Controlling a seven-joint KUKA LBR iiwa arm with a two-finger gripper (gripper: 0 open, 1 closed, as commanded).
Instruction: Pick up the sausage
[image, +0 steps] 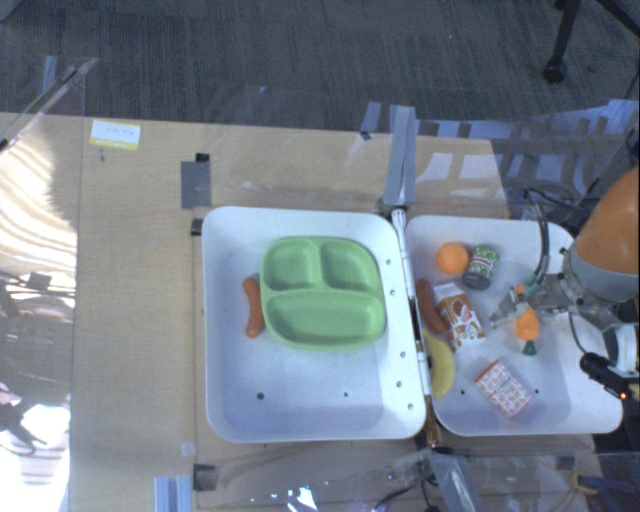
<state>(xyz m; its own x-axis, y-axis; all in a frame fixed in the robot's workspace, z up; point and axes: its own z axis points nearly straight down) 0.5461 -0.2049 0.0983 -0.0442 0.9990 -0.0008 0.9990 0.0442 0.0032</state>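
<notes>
A brown-red sausage (430, 305) lies in the right bin (560, 415) against its left wall, beside a small printed carton (461, 320). A second, orange-red sausage-shaped piece (253, 306) lies in the left bin (300, 400), touching the left edge of the green divided plate (323, 292). My gripper (519, 300) hangs over the right part of the right bin, just above a small carrot (527, 327). It is about a hand's width right of the brown-red sausage, and nothing shows held in it.
The right bin also holds an orange (452, 258), a green-labelled can (482, 266), a banana (440, 365) along the left wall and a patterned box (502, 388). The arm's orange band (612, 235) looms over the bin's right edge.
</notes>
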